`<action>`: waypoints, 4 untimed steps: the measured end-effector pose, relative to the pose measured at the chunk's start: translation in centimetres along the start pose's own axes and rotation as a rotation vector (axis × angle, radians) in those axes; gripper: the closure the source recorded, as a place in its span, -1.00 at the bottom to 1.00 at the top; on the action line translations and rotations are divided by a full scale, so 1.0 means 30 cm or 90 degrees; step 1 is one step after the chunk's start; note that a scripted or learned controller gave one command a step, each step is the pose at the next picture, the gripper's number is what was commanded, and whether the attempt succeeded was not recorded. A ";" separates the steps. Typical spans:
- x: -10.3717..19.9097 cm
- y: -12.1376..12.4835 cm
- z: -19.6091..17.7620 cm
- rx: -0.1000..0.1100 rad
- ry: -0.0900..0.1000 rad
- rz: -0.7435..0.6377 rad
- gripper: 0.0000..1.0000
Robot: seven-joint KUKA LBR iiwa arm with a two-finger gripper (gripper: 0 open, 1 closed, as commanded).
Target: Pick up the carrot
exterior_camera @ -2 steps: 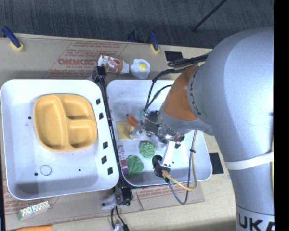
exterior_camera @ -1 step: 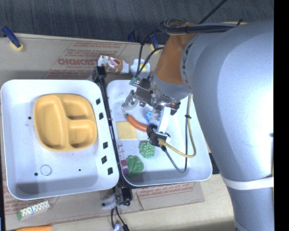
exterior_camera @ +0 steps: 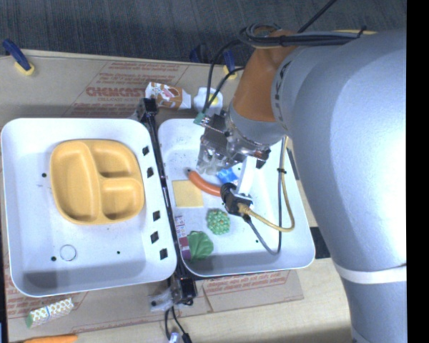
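Claw [exterior_camera: 209,164] hangs just above carrot [exterior_camera: 204,183] in right bin [exterior_camera: 300,252]; its state is unclear.

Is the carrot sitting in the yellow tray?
No, the carrot lies on the floor of the right bin, while the yellow tray is in the left bin.
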State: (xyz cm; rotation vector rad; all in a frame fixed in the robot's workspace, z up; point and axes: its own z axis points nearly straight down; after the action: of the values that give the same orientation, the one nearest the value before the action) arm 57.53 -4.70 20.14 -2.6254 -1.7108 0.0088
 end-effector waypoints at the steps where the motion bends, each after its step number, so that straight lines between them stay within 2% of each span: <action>1: -0.055 -0.044 -0.353 -0.005 0.000 -0.010 1.00; 2: -0.054 -0.260 0.038 -0.001 0.001 0.306 1.00; 3: -0.139 -0.178 -0.395 -0.004 0.002 0.323 1.00; 4: -0.368 -0.055 -0.488 -0.003 0.002 0.338 1.00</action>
State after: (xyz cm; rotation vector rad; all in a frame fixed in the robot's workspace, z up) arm 51.70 -14.17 34.80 -2.9871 -0.9632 0.0038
